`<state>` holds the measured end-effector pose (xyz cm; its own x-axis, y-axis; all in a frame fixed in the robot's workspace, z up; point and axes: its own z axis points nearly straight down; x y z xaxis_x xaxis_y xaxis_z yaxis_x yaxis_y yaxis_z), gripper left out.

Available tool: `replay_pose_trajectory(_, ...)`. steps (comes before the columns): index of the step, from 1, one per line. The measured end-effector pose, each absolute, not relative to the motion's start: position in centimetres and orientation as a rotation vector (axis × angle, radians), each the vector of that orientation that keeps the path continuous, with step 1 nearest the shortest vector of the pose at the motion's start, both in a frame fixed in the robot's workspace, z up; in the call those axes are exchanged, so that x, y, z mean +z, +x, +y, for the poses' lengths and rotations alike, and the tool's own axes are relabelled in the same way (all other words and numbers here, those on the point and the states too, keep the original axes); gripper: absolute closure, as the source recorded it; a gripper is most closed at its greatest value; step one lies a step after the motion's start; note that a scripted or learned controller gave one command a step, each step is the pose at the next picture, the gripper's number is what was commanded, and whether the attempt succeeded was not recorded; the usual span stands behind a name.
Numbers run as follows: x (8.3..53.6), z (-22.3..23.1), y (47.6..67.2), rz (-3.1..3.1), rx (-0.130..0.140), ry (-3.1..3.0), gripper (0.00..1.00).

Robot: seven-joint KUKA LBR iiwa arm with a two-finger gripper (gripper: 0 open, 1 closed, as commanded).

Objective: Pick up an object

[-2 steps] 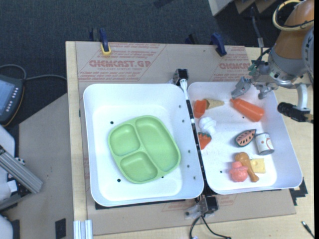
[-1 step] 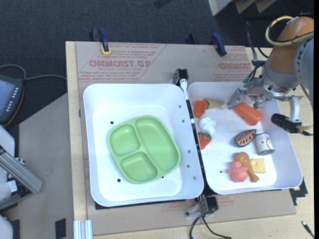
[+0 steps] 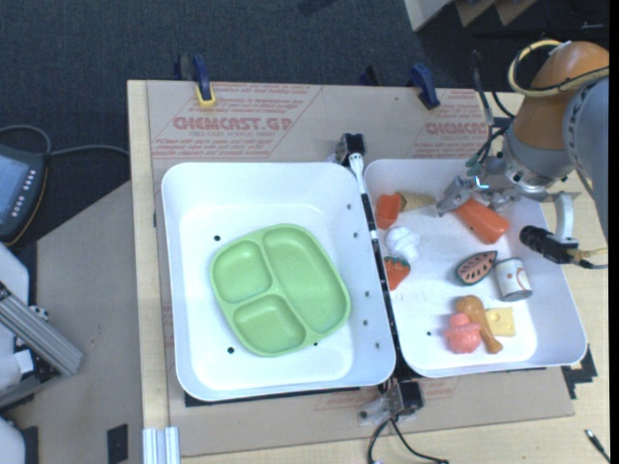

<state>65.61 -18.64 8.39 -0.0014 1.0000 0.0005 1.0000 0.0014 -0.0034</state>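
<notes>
The gripper (image 3: 471, 193) sits low over the far part of the right-hand bin (image 3: 566, 348), its metal fingers splayed down toward the bin floor. Whether they are spread or closed I cannot tell, because the wrist hides their tips and nothing can be seen clamped between them. The grey arm (image 3: 542, 143) with its orange band (image 3: 573, 64) comes in from the right and bends down steeply, which suits a reach from above into a shallow bin.

Taking the gripper as the landmark, the closest thing is an orange sausage-shaped toy (image 3: 482, 220), lying tilted just below and to the right of the fingers, perhaps touching them. That nearness makes it the likeliest thing to be picked up. To the left of the gripper lie a small orange-red piece (image 3: 389, 209) and a pale cone (image 3: 418, 200), close against the bin's left wall. Further down from the gripper are a white lump (image 3: 401, 244) and a red piece like a strawberry (image 3: 397, 272), then a dark slice with a red rim (image 3: 476, 268) and a small can (image 3: 512, 280) beside it. Near the bin's front edge lie a pink toy (image 3: 462, 333), a brown drumstick shape (image 3: 478, 319) and a yellow cheese block (image 3: 501, 322), bunched together.

Well to the left of the gripper, the other bin (image 3: 184, 196) holds a green divided plate (image 3: 279, 289) lying flat.
</notes>
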Motion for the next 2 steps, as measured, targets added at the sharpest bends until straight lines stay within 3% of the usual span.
replay_pose_trajectory(1, 9.6, -18.6, 65.7, -2.225, 0.000, -2.220, 1.00)
replay_pose_trajectory(2, 15.7, -19.0, 65.1, -2.226, -0.005, -2.228, 1.00)
